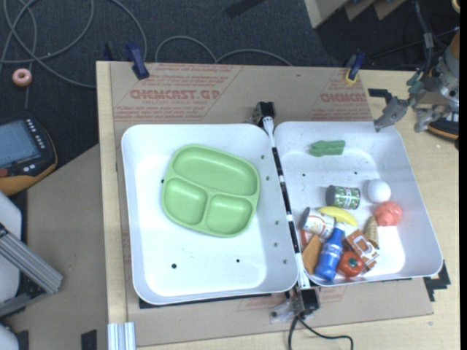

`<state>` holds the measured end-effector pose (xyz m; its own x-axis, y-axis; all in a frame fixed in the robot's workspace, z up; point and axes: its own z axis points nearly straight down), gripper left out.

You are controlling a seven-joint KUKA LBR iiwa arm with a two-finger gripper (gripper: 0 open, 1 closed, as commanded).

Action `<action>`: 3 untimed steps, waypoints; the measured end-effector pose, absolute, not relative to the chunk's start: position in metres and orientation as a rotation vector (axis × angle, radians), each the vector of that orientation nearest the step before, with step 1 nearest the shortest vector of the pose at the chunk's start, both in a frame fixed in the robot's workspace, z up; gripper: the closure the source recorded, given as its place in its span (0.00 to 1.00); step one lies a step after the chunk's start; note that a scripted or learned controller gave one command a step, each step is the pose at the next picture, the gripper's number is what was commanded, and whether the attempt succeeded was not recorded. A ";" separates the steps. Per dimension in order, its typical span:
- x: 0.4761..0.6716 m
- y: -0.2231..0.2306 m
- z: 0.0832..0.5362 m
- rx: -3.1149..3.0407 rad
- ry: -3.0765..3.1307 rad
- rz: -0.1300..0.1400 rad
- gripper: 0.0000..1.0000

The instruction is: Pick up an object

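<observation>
While the tool (405, 111) hangs above the far right corner of the right bin (408, 159), its two fingers are spread apart and nothing sits between them. It is well clear of everything it might take. From where I stand, the job looks to be at the reaching stage: no object has been chosen by contact, and nothing is lifted.

The things to pick lie in the right bin. A green block (326, 148) rests alone near the far wall, closest to the tool. Nearer the front sit a small can (343, 196) on its side, a white ball (378, 191) just beside it, and an orange ball (389, 213). Beyond those, a crowded heap holds a banana (340, 215), a blue bottle (330, 259) and other small packages touching one another. The left bin (146, 246) carries a green divided plate (210, 191).

I judge the green block the easiest target, since it stands apart. The next move calls for travelling left over it, lining the fingers across its narrow sides, then descending before closing.
</observation>
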<state>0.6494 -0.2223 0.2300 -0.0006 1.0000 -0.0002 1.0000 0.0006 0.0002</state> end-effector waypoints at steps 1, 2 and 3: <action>0.579 -0.224 0.152 2.223 2.222 -0.002 0.00; 0.539 -0.218 0.102 2.217 2.217 0.006 0.00; 0.504 -0.184 0.085 2.221 2.220 0.001 0.00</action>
<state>0.5043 -0.1840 0.0847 0.0002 1.0000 -0.0005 1.0000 -0.0002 0.0013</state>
